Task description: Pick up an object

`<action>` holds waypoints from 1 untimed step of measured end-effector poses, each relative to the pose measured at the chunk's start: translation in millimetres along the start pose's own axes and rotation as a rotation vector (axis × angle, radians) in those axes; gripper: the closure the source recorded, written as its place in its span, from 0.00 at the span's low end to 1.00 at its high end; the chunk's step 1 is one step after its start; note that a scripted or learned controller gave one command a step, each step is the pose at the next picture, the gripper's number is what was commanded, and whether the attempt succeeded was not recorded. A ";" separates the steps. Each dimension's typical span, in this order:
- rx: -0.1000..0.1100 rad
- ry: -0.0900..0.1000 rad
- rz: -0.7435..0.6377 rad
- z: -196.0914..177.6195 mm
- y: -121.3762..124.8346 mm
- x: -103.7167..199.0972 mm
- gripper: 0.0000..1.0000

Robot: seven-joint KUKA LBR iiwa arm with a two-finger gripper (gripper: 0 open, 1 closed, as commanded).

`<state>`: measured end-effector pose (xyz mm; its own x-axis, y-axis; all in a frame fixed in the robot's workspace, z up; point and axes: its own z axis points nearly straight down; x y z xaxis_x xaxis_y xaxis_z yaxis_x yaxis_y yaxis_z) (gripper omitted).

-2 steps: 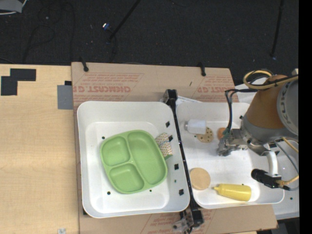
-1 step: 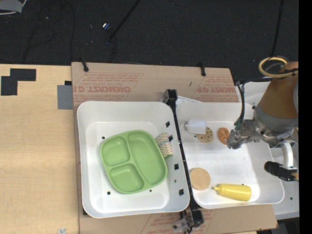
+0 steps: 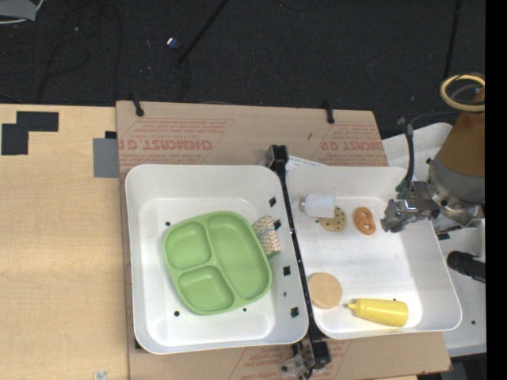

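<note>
Over on the right side of the frame, the gripper (image 3: pixel 394 216) sits at the right bin's (image 3: pixel 428 248) upper right edge, and honestly I can't tell from this angle how it's set, too small and dark. Nothing appears to be held in it.

Closest thing to it is the little orange pretzel-looking piece (image 3: pixel 364 220), just to its left near the bin's top. Next to that is a speckled cookie (image 3: pixel 333 221) touching a small white cup (image 3: pixel 319 206). Lower down there's a round tan disc (image 3: pixel 325 290) and a yellow bottle (image 3: pixel 379 311) lying on its side near the bottom rim.

My guess: the pretzel is light, stiff plastic, lying flat, so pinching across its outer edges is the move. The bottle looks smooth and may roll; grab it across the middle.

Left bin (image 3: pixel 150 212) has a green divided plate (image 3: pixel 216 261) with a patterned scrap (image 3: pixel 268 234) at its right edge.
</note>
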<state>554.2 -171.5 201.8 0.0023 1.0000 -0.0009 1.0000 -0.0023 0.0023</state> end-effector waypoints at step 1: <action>-0.001 -0.001 -0.004 -55.9 5.7 -9.7 1.00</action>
<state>559.8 -181.2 257.7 -0.0013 1.0000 -0.0017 1.0000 0.0013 0.0036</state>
